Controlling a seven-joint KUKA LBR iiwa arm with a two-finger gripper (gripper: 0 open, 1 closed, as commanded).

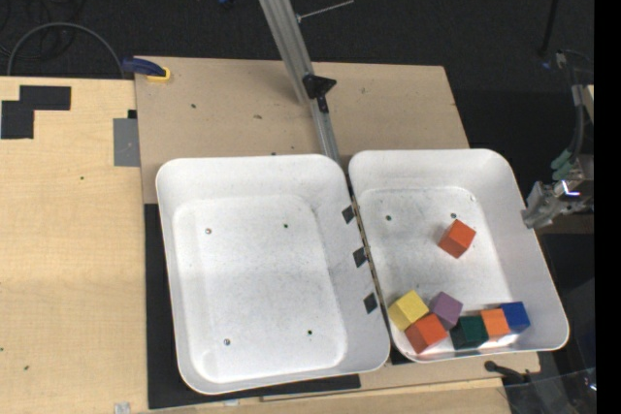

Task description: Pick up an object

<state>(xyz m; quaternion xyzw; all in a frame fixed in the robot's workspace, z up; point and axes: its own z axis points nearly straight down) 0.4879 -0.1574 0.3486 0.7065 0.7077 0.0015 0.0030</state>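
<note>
The gripper (555, 201), finger state unreadable, sits beside the right bin (512, 172); its nearest target, the lone orange cube (457, 238), could skid away if struck off-centre.

Both bins, the one nearest the pincer (558, 199) at (505, 172) and the one farther from it at (184, 179), look like smooth white plastic with a faint dark speckling on their floors. The blocks in the bin nearest the pincer, such as the orange one (457, 238) and the yellow one (408, 308), have a matt painted look. The bench (388, 107) beyond the bins is pale, matt wood, and the slanted rail (281, 15) above it is dull grey metal.
</note>
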